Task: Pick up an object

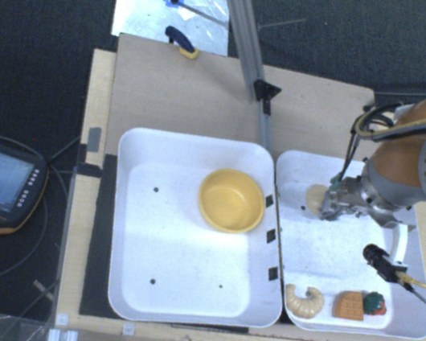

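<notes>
Item: pale round object (316, 197), right bin (414, 324), beside gripper (336, 205), jaws' state indiscernible; you should centre over it, descend squarely, then close before lifting.

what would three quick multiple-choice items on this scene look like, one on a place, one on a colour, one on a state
1. Where is the bowl?
A. in the left bin
B. in the right bin
C. on the floor

2. What colour is the bowl?
A. blue
B. yellow
C. black

3. How does the bowl stand?
A. upside down
B. on its side
C. upright, mouth up

Answers:
1. A, it sits at the upper right of the left bin, near the wall shared with the other bin.
2. B, it is yellow all over against the white bin.
3. C, its hollow inside faces the camera.

The claw is over the right bin's upper part, next to a pale round thing; a croissant, a cracker and a strawberry lie along that bin's near edge.
</notes>
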You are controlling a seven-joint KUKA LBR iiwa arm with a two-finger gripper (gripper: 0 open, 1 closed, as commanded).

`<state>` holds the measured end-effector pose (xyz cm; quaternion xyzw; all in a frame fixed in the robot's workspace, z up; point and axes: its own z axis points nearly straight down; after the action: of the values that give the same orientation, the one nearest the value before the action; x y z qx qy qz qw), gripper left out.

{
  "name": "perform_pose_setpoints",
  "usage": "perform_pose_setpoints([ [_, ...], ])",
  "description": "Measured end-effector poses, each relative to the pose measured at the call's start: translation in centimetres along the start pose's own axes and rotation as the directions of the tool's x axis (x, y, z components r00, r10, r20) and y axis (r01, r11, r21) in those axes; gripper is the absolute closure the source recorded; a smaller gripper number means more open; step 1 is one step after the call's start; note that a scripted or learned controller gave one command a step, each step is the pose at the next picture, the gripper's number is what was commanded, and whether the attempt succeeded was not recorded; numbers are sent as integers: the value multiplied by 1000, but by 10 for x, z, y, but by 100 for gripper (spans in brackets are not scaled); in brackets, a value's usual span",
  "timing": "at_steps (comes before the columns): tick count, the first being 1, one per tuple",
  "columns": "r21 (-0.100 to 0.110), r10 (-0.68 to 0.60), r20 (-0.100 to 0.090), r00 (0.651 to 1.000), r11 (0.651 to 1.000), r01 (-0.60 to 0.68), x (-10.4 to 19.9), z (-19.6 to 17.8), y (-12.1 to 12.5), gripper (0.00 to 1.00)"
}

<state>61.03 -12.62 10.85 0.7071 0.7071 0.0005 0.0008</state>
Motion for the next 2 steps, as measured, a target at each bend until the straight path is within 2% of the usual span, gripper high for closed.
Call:
perform_pose_setpoints([
  [2,-3,0,1,1000,1000,0,-15,-109,-7,100],
])
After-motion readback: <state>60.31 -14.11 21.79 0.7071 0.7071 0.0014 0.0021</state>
